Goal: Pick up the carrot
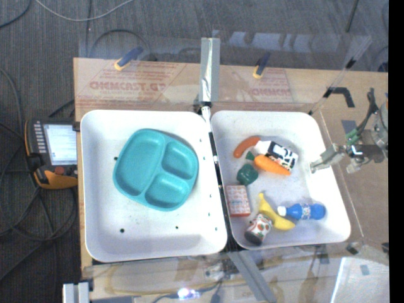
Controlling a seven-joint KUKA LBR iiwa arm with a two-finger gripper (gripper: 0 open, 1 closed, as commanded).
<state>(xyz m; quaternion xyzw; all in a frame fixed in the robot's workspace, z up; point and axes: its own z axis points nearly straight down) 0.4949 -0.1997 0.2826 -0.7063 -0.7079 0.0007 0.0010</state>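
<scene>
The carrot (273, 165), orange and tapered, lies in the upper middle of the right bin (328, 201). A dark green piece (247, 174) sits at its left end, and a black-and-white toy (281, 153) touches it from above. My gripper (323, 159) hovers at the right wall of that bin, about eighty pixels right of the carrot and apart from it. Nothing is seen held in it. The rest of the wrist (365, 145) stands outside the bin's right side.
Also in the right bin are a curved orange sausage (246, 146), a small red box (238, 200), a banana (275, 215), a blue bottle (304, 211) and a can (257, 228). The left bin (101, 232) holds a teal divided plate (156, 168).
</scene>
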